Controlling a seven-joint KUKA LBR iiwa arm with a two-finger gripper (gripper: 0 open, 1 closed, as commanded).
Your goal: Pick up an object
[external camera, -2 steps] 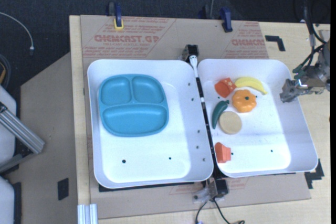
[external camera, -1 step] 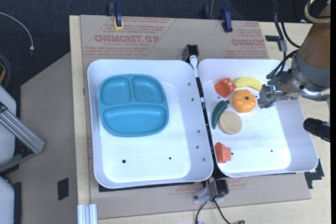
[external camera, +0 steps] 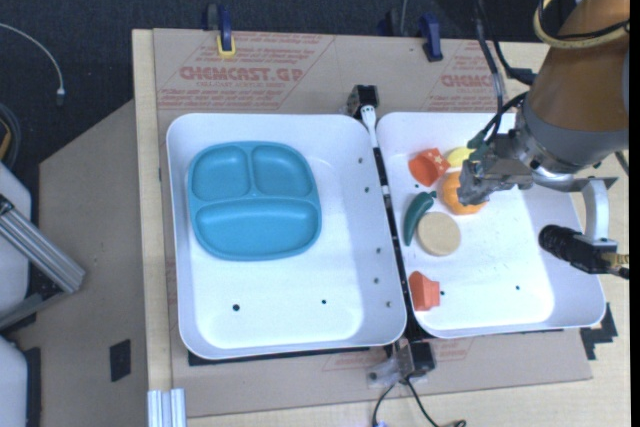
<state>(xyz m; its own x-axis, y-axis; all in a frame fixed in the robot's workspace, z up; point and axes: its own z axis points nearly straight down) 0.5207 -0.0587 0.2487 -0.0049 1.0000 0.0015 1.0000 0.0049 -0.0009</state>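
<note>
The gripper (external camera: pixel 478 183) sits low over the orange object (external camera: pixel 462 197), beside the beige disc (external camera: pixel 438 234). Its opening cannot be judged; this placement suggests a grasp attempt.

Two bins (external camera: pixel 300 335), white. Divided plate (external camera: pixel 255 199), light blue, in the left bin. In the right bin: pepper (external camera: pixel 415 216), green; round disc (external camera: pixel 439 235), tan; block (external camera: pixel 424 291), orange-red; piece (external camera: pixel 428 167), red-orange; ball (external camera: pixel 461 199), orange; small piece (external camera: pixel 457 156), yellow. Board (external camera: pixel 300 65) under the bins, brown with red lettering. Clamps (external camera: pixel 223 27), blue. Arm (external camera: pixel 585 65) was grey and orange.
</note>
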